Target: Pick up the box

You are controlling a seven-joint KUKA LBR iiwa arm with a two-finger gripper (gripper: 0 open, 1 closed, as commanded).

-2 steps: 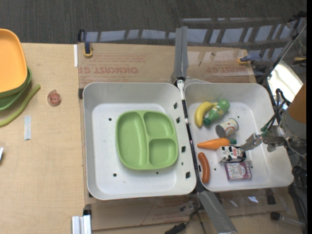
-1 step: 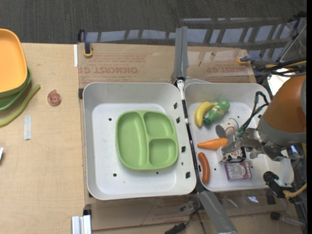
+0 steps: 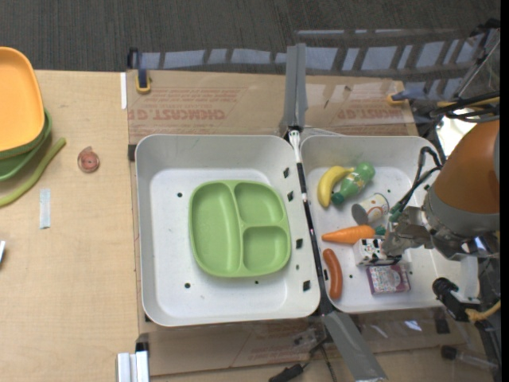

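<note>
Cardboard sheets covered the bench under two white bins, and my arm reached into the right bin from its outer side. My gripper hung low over that bin's floor, but from this slant I could not tell how it was set, and I saw nothing clearly caught in it.

Closest to me, just below the gripper tip, lay the box, a small flat purple-pink packet resting on the bin floor. Right beside the tip, on the side away from my arm, the carrot lay pointing toward the divider. A little further that way and lower sat the sausage, close to the bin wall. Beyond the gripper, toward the far rim, were the banana and a green bottle, touching each other.

Further still, past the divider, the left bin held a green tray with three compartments. Well beyond that, at the bench's far end, stood a stack of orange and green plates.

As I judged it, the pick was not yet done: the box was still down on the floor. What remained was to settle over it, close on it and lift it clear.
</note>
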